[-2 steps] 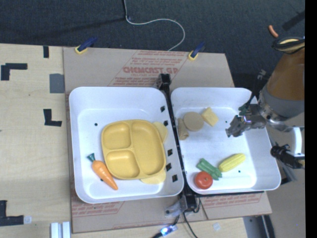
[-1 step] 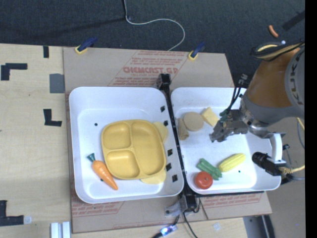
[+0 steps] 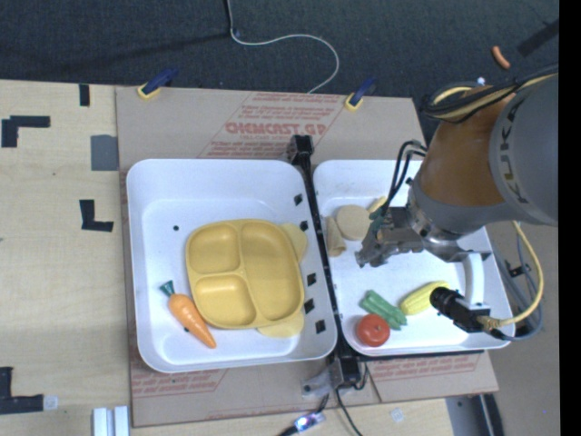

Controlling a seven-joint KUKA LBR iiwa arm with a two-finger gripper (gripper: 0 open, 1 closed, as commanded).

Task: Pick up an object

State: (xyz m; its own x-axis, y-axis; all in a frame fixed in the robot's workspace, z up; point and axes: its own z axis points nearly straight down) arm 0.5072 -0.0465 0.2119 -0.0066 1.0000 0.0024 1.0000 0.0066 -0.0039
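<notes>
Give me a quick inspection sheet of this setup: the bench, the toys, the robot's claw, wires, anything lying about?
Surface: cardboard sheet under two white bins, left bin and right bin, side by side.
Job's things: left bin holds a yellow divided plate and a toy carrot beside it. Right bin holds a toy tomato, a green piece, a toy corn and a beige rounded piece.
Clutter: two clips at the cardboard's far edge.
Gripper: gripper low over the right bin, near the beige piece; finger state unclear.
Cables: white cable looping on the dark floor; yellow cable at the arm.
Surroundings: black tape marks on the bench.
</notes>
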